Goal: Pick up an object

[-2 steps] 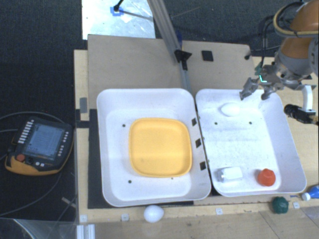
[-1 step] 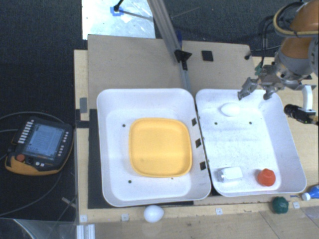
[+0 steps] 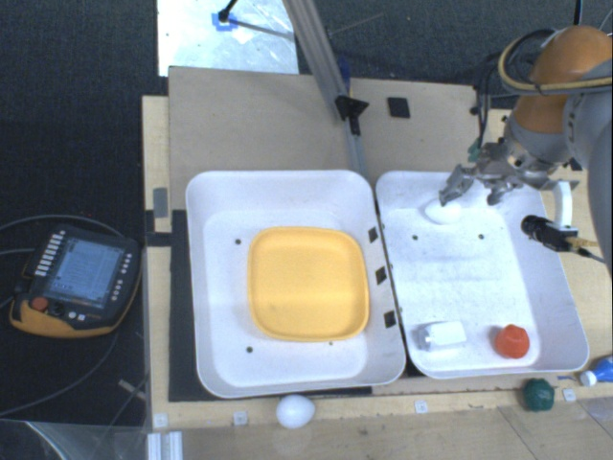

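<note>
Hand low over the right bin, nothing picked up yet.

From my camera above the counter (image 3: 239, 113), I see the hand (image 3: 476, 189) at the back of the right white bin (image 3: 479, 276), just above a small round white thing (image 3: 442, 211). Its fingers look spread, with nothing between them. The white block (image 3: 441, 334) and red lumpy ball (image 3: 512, 341) sit near the front. The yellow square plate (image 3: 308, 283) lies in the left white bin (image 3: 215, 257). I think the grab is still to do.

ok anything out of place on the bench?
Two things lie outside the bins on the bench's front edge: a white egg below the left bin, and a dark green ball below the right bin. Inside the bins nothing looks spilled or askew.
</note>
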Robot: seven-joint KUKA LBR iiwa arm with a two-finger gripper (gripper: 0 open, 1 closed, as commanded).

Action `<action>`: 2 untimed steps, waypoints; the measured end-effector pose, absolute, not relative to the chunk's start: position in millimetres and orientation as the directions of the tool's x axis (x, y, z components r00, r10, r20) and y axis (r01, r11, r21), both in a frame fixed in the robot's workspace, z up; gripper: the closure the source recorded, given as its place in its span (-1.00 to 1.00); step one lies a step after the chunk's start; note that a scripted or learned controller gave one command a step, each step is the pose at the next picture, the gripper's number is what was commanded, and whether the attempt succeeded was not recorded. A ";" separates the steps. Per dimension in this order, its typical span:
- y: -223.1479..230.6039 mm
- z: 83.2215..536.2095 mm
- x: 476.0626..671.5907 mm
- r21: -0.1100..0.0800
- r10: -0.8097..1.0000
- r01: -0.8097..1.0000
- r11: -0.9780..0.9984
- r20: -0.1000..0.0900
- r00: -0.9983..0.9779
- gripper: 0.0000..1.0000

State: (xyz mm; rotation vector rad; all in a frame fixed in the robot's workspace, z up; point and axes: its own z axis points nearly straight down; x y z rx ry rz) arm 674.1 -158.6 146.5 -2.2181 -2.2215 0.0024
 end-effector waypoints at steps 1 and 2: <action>-158.2 94.4 673.3 -0.003 1.000 1.000 0.001 0.001 -0.001 -1.00; -158.6 108.1 675.0 0.003 1.000 1.000 0.002 -0.001 -0.002 1.00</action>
